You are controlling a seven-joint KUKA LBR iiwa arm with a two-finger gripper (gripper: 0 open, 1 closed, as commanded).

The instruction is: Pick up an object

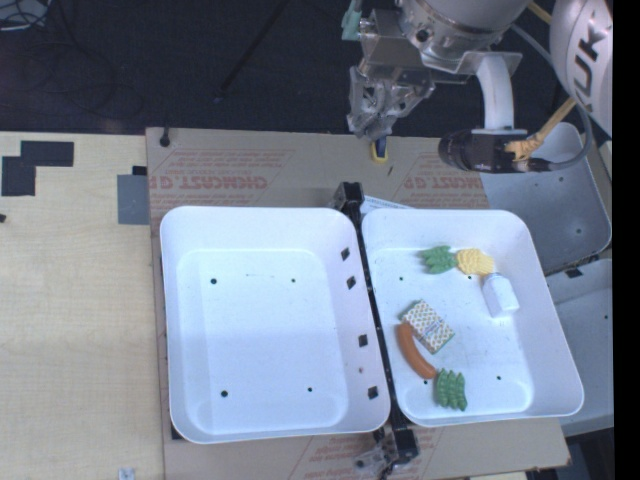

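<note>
Hovering high beyond both bins, pincer point(378, 128) unclear, cannot tell if spread. Lying in right bin point(540, 268): orange sausage point(416, 352), likely light, smooth, slippery; best pinched across its narrow middle.

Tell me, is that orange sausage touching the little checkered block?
Touching. The camera view shows the orange sausage's upper end tucked against the checkered block's lower-left edge, with no white bin floor between them.

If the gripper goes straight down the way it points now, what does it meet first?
Probably the brown board behind the bins, near the top of the divider. The gripper hangs beyond the right bin, so none of the toys lie under it. Depth from this slanted view is uncertain.
</note>
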